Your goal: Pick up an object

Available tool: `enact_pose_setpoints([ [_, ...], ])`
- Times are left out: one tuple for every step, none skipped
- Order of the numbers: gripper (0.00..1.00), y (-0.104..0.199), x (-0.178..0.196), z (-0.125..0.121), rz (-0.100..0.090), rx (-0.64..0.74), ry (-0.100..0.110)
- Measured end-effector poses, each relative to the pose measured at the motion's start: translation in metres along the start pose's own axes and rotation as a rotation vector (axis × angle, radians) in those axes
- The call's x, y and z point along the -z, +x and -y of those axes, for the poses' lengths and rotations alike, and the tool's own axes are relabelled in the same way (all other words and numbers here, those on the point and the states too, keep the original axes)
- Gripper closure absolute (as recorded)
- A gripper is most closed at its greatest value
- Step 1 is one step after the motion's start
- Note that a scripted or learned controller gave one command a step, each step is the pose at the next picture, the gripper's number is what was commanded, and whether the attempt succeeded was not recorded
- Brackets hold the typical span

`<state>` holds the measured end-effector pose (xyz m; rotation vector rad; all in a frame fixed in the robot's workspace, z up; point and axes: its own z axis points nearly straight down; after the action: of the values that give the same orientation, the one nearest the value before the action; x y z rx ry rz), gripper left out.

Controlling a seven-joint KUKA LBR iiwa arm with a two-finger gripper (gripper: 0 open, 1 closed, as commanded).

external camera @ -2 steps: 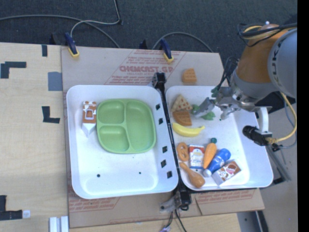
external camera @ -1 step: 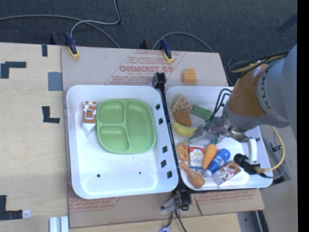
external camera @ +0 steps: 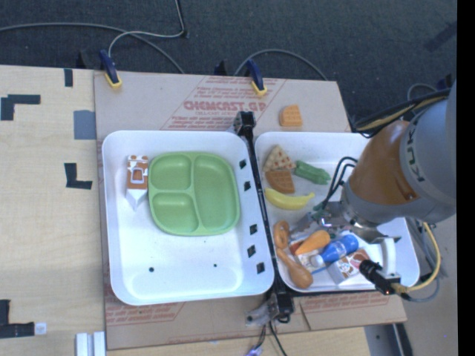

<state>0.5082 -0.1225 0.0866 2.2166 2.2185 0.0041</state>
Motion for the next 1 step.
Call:
enact_pose_setpoints([
  [1.00, -0.0009, 0.0099, -0.0004, 0.001, -0.001, 0.000],
])
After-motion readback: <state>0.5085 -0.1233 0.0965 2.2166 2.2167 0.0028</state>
